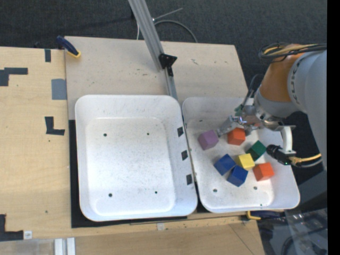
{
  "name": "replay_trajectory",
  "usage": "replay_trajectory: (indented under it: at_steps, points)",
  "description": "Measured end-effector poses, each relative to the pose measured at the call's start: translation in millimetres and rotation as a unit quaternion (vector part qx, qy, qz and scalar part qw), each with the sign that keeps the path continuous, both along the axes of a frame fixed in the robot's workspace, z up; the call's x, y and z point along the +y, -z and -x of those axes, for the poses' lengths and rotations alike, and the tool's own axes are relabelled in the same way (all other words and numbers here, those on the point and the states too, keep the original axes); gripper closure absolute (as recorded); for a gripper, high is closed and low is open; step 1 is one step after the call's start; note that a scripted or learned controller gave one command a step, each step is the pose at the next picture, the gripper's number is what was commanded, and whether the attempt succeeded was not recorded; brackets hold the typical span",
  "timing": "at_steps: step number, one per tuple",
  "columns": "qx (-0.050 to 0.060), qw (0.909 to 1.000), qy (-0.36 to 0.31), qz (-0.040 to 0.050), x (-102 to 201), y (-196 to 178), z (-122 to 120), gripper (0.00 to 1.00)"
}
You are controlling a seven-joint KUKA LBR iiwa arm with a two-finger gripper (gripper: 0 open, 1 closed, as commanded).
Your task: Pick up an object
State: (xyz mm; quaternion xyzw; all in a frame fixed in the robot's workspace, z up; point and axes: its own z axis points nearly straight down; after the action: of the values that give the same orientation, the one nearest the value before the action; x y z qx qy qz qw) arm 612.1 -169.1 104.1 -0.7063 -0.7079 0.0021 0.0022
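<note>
Orange cube (236, 137), corner-up, beneath claw (237, 123)

purple cube (208, 139) | two orange cubes (236, 136) | two blue cubes (224, 163) | yellow cube (246, 160) | green cube (257, 150) | white bins (130, 108)

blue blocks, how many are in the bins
2, both in the right bin: one blue block near its middle, the other blue block touching it just below and to the right, under the yellow block. None looks hidden.
</note>
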Motion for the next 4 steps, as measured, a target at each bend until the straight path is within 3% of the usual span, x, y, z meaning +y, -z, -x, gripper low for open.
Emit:
replay_trajectory:
  at_steps: [1, 2, 4]
  points:
    - [-0.001, 1.0000, 0.000, 0.0005, 1.0, 13.3, 0.5, 0.00]
    - [-0.001, 1.0000, -0.001, 0.0002, 1.9, 2.9, 0.2, 1.00]
    - [-0.004, 1.0000, 0.001, 0.0003, 5.0, -87.0, -0.6, 1.00]
